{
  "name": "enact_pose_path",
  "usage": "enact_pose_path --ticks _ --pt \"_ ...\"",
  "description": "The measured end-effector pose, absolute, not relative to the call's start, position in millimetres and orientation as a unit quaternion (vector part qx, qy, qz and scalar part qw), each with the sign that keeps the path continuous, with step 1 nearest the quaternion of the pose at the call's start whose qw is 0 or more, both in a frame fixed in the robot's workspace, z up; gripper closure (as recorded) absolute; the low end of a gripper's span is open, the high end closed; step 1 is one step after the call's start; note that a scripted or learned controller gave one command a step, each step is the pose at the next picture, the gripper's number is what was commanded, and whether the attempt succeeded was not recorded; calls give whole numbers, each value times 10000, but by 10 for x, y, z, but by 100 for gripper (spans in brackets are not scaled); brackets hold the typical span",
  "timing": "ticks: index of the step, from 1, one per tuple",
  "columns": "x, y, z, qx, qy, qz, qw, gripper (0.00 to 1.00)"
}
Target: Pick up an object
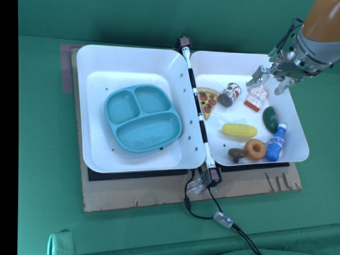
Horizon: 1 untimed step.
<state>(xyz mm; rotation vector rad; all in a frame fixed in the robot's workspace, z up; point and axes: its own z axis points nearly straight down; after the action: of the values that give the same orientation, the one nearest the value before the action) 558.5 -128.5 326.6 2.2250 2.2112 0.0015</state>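
We had the gripper [271, 78] spread wide above the right bin [297, 126], holding nothing. The red-and-white carton [256, 98] lay just below it, near the can [229, 94]. Risk: a flat, tilted carton could skid off one finger and shove into the avocado [270, 119].

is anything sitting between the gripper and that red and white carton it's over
Nothing visible does. The gripper hangs open just above the red and white carton at the back of the right bin. The can lies to the carton's left and the green piece in front, both apart from it.
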Motion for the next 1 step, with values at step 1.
enact_pose_path --ticks 1 --pt "5998 -992 2207 7090 7052 -1 24 0"
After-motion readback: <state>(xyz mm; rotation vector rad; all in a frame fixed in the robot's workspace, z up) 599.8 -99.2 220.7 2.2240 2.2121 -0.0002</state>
